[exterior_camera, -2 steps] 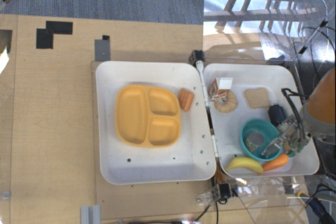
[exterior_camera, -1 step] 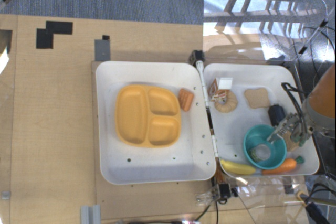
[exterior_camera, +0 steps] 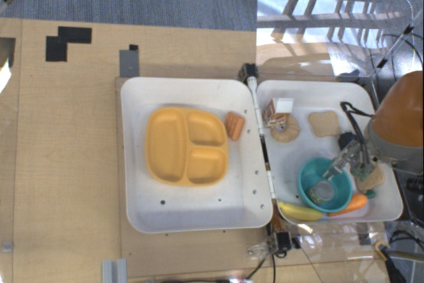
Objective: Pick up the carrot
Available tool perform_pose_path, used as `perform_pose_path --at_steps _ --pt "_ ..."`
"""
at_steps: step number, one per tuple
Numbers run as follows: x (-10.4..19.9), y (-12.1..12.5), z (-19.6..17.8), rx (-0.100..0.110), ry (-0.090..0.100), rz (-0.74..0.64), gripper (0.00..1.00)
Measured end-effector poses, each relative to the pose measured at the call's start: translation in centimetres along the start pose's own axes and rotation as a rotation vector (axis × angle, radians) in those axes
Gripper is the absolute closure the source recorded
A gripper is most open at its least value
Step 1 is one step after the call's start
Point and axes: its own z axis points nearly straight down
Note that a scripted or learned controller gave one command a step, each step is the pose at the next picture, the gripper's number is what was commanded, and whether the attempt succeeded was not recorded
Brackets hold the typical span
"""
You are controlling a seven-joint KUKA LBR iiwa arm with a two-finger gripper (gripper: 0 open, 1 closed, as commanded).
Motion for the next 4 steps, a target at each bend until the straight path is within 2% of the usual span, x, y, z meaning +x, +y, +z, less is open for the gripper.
perform_pose_path --at_steps 1,2,3,4 --pt "0.1 0.0 0.3 -0.001 0.0 0.001 0.0" --pt "0.2 -2.9 -6.7 0.004 0.011 0.147 0.0" --pt "0.0 -3.5 -3.1 0.009 0.018 0.397 0.0" --pt "0.2 -3.0 0.2 0.006 0.026 0.69 0.0"
